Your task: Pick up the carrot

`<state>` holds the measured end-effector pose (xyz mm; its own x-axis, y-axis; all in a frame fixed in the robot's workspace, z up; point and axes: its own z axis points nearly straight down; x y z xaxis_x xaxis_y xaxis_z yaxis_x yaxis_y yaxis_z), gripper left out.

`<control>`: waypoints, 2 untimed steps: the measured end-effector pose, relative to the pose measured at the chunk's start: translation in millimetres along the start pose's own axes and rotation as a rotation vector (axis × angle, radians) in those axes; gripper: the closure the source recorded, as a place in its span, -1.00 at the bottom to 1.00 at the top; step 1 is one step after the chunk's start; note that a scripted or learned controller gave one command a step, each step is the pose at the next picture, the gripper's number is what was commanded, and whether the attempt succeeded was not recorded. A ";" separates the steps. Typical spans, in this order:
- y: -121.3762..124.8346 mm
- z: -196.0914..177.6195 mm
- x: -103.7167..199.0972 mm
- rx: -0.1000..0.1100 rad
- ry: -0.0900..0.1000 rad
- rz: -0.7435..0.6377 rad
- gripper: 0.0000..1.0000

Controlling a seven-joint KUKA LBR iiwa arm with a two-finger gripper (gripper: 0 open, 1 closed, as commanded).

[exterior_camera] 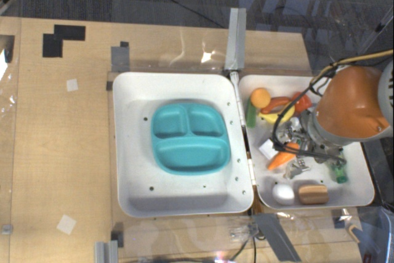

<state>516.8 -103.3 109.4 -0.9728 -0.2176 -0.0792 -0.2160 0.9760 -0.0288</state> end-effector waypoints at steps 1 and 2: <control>0.0 -0.4 -2.3 0.000 0.002 -0.162 -1.00; 0.8 -18.1 -13.3 0.008 -0.027 -0.170 1.00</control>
